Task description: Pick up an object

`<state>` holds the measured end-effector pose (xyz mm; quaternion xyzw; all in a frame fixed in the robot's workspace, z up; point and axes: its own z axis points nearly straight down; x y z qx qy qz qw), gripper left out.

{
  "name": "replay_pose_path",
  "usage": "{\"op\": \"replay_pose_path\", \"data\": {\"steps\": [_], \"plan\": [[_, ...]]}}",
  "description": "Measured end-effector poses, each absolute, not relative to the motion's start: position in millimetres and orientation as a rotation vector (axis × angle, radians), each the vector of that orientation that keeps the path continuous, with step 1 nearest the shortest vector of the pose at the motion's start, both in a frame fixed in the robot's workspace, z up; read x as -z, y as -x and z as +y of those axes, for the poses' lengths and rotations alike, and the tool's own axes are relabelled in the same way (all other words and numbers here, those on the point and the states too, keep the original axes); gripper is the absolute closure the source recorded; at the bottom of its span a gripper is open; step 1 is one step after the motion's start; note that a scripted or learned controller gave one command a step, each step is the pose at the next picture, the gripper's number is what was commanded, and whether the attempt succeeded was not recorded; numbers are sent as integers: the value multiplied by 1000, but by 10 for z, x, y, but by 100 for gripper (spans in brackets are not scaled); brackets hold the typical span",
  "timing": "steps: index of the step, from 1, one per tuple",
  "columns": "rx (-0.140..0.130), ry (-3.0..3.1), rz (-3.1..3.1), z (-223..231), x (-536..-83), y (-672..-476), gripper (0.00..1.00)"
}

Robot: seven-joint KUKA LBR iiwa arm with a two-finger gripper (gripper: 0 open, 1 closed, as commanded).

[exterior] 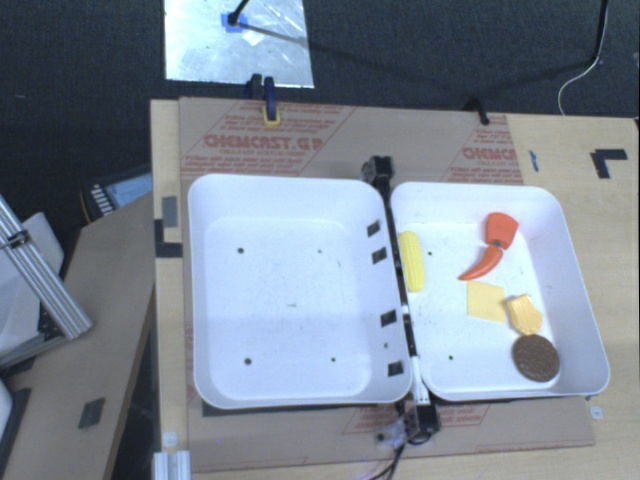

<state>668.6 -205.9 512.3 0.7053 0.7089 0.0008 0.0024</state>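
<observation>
While my claw's state is something I cannot tell, the right bin point(575, 258) holds a corn cob point(411, 259), carrot point(492, 243), cheese point(487, 302) and cookie point(536, 357); left bin point(290, 293) beside it.

Even, bright overhead light washes out the white bins point(290, 193), with faint shadows and slightly soft, grainy focus.

Place: a robotics lab or test cell.
Table point(120, 298): bare board top, carrying two white bins point(290, 193) on printed cardboard point(300, 133).
Fixtures: aluminium framing point(40, 283), clamp point(269, 96), loose cables point(590, 28), dark carpet point(80, 68).
</observation>
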Motion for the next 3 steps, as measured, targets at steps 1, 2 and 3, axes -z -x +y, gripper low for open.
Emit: {"op": "replay_pose_path", "data": {"steps": [1, 2, 3], "plan": [[-3, -2212, 2224, -2059, -5369, -6685, 100], [-1, -2213, 2226, -2058, -5354, -6686, 100], [-1, -2213, 2226, -2058, -5354, -6686, 100]]}}
